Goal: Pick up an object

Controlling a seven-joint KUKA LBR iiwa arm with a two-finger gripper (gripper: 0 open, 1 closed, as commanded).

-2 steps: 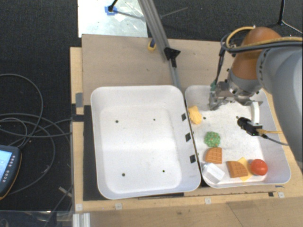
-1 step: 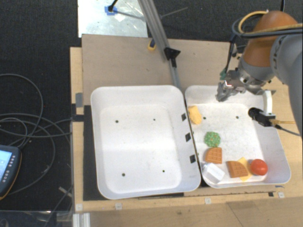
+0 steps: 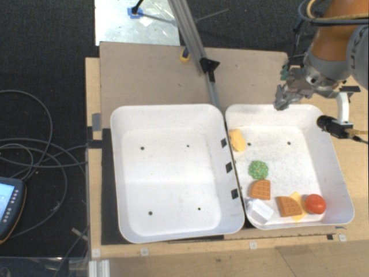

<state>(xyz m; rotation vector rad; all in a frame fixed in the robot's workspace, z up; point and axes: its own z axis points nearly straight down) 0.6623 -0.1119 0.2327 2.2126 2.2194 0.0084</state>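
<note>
Objects: small toy foods in the right bin (image 3: 331,154), none yet taken; any one would serve.
Yellow piece (image 3: 237,139): against the bin's left wall, near the far corner; looks light and stiff, but the wall crowds one side.
Green ball (image 3: 258,169): left of centre, clear on all sides; knobbly, probably soft and light, so likely the easiest to pinch across its middle.
Waffle (image 3: 260,189): just nearer than the ball; flat, best gripped across its short edges.
White block (image 3: 260,211): at the near-left corner, hard against the rim.
Toast (image 3: 286,206): along the near edge, lying on a yellow wedge (image 3: 296,199); thin and low.
Tomato (image 3: 315,203): near-right corner, touching the wedge; smooth and round, may slip out.
Gripper (image 3: 282,102): over the bin's far rim, well apart from every piece; nothing in it, opening cannot be told.
Left bin (image 3: 124,172): beside, touching along the shared edge.
</note>
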